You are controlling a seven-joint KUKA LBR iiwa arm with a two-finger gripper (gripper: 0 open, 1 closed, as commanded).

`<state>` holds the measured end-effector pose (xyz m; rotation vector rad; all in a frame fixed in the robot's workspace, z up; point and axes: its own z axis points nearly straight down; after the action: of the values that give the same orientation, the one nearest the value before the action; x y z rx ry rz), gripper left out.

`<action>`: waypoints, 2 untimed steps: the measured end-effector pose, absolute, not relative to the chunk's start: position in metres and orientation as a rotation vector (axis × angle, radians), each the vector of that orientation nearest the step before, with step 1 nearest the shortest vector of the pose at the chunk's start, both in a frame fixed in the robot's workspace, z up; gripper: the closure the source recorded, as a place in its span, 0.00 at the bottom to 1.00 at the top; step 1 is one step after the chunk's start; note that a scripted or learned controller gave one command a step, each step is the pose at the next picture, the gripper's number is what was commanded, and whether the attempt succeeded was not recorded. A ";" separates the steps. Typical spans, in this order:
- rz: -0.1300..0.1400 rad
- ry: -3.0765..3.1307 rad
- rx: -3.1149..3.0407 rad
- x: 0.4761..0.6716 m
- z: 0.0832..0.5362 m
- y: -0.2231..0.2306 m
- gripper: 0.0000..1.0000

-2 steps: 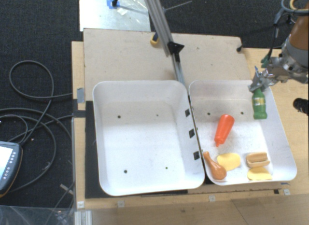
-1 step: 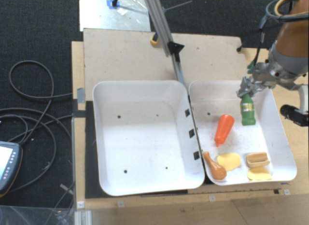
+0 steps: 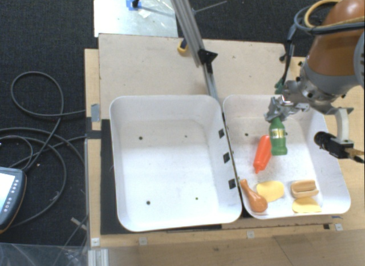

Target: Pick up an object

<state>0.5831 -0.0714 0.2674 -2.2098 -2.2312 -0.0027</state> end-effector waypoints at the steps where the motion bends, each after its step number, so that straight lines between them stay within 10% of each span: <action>1: -0.001 -2.231 -2.209 0.566 0.263 -0.029 1.00; 2: -0.003 -2.233 -2.208 0.553 0.267 0.024 1.00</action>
<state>0.5535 0.0236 0.2668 -2.2077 -2.2330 -0.0033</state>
